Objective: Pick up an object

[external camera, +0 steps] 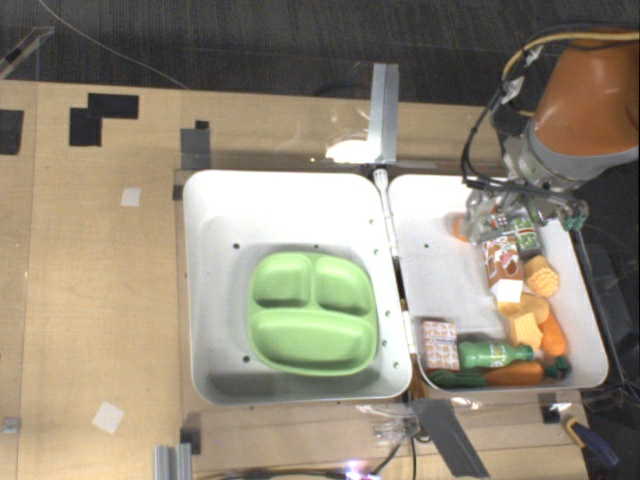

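I am hanging my gripper [516,216] over the far part of the right shallow white plastic bin [440,268], just above a small printed carton in brown, red and green [505,253] that is lying near that bin's right edge. I am judging this carton to be the likeliest object to pick, since it is sitting closest beneath me. I cannot tell whether my gripper is apart or together, and nothing is showing as held. The toys are crowding along the right edge and near edge of this bin, probably because they are sliding to the walls, which is leaving little room beside each one. A yellow bumpy corn-like piece [543,281] and a white block [508,291] are lying just beside the carton; a green plastic bottle [490,353] and an orange carrot-shaped piece [515,373] are lying along the near edge, next to a small patterned box [438,343]. The left white bin [215,268] is carrying a light green sectioned plastic tray [312,313], lying flat near its middle. The carton, box and bottle are bearing print, but it is too small for me to be reading any of it.
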Robot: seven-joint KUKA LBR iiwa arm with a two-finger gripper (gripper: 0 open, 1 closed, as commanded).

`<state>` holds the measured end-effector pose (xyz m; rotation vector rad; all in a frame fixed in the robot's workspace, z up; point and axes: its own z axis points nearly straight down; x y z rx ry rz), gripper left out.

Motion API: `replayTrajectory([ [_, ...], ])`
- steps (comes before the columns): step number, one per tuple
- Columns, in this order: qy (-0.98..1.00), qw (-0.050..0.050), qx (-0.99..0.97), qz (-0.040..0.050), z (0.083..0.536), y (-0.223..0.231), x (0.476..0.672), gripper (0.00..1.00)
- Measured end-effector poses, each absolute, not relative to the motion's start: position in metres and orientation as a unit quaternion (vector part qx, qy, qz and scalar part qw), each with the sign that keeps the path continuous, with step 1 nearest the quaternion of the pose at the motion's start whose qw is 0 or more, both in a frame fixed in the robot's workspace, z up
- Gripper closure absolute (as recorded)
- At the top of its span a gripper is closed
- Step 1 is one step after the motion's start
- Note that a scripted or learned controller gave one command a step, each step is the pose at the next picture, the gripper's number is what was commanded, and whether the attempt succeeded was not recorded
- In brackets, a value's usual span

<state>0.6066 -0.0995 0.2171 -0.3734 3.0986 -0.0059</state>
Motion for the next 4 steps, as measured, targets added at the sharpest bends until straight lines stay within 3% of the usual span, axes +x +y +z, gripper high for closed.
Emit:
replayTrajectory([
  [1, 0.997, 0.005, -0.079, 0.0000, 0.218, -0.083, 0.557, 1.00],
  [2, 0.982, 0.006, -0.190, -0.0010, 0.238, -0.091, 0.605, 1.00],
  [3, 0.982, 0.006, -0.190, -0.0008, 0.237, -0.091, 0.605, 0.00],
  [4, 0.994, 0.000, -0.105, 0.0006, 0.109, -0.136, 0.549, 0.00],
])
